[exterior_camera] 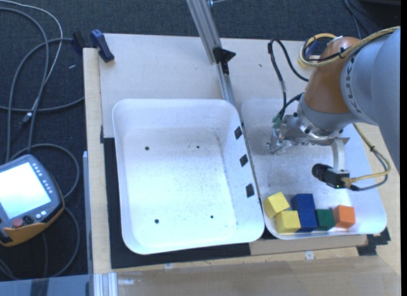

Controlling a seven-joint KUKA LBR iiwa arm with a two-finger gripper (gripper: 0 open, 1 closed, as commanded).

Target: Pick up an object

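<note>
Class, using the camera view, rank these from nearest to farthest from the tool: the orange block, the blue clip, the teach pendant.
From the tool:
1. Orange block, right bin's near corner.
2. Blue clip, bench's far left corner.
3. Teach pendant, on the floor at far left.

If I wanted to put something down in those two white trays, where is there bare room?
The left bin has bare floor from wall to wall. In the right bin, the near edge is crowded by the yellow, blue, green and orange blocks, and the arm hangs over its middle.
</note>
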